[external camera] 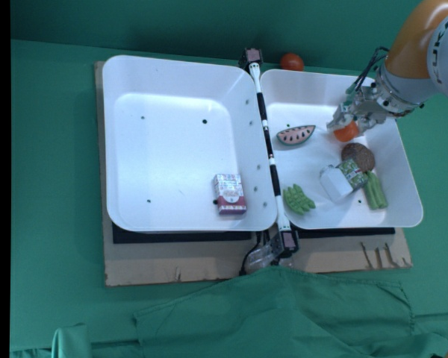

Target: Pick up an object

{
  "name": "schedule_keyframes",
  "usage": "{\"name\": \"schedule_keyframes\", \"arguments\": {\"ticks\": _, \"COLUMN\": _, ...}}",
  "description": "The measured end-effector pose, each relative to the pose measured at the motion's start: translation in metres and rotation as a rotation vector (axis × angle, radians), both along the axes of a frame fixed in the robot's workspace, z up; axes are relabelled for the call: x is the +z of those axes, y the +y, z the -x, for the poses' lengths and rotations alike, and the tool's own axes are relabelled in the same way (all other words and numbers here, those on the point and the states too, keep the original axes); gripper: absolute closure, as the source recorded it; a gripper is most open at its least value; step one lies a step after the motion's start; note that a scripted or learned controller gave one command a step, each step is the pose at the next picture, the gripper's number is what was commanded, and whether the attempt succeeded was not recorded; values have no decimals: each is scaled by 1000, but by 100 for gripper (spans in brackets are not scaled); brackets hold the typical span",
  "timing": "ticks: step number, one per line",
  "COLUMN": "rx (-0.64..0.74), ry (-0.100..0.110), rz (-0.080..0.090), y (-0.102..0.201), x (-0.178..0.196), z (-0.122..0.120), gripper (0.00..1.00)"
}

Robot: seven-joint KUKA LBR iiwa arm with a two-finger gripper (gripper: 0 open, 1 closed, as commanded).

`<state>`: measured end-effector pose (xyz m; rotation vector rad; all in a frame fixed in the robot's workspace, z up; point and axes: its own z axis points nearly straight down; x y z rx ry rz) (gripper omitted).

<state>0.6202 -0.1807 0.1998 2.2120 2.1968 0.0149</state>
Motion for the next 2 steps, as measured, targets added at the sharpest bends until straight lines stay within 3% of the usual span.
{"name": "schedule_keyframes", "arguments": {"ticks": 1, "rx": 7, "ry": 12, "rz": -6, "y": 1, "x": 64, "z": 5, "gripper": 100}}
{"name": "schedule_keyframes", "arguments": {"ticks": 2, "rx": 15, "ry": 11, "rz": -5, "y": 1, "x": 131, "z": 5, "gripper": 100}}
